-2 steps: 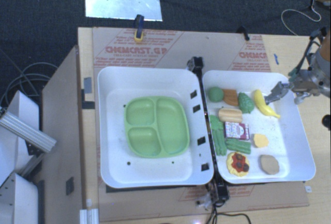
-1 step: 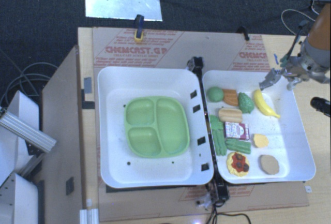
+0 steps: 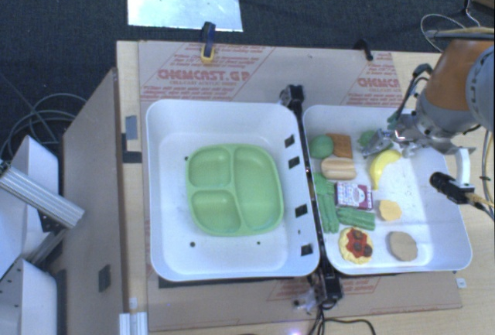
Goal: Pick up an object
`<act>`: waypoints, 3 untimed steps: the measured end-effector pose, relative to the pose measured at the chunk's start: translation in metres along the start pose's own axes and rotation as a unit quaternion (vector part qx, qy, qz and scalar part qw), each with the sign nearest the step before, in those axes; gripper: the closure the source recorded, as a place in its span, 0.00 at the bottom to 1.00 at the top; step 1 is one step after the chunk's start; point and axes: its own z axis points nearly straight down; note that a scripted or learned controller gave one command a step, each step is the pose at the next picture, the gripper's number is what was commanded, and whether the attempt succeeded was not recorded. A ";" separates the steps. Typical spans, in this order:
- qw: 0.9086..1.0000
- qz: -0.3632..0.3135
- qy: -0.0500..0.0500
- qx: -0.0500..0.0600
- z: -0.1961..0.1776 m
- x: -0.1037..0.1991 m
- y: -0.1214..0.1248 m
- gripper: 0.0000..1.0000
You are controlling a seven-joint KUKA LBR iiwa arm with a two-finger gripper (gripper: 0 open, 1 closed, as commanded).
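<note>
Camera view: pincer [image 3: 380, 141] low in the right bin [image 3: 456, 237], near its far edge, just above the banana [image 3: 382, 166]; open or closed — cannot tell. Risk: banana lies close beside the bread roll [image 3: 338, 167], so a descent could nudge either aside and miss.

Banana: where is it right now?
In the right bin, upper middle: the banana lies just under the gripper, right of the bread roll.
</note>
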 end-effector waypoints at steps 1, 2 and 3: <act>1.000 -0.002 0.002 0.003 0.021 0.044 -0.021 0.00; 1.000 -0.001 0.000 0.001 0.009 0.041 -0.020 1.00; 1.000 -0.004 0.002 0.001 -0.085 0.127 -0.074 1.00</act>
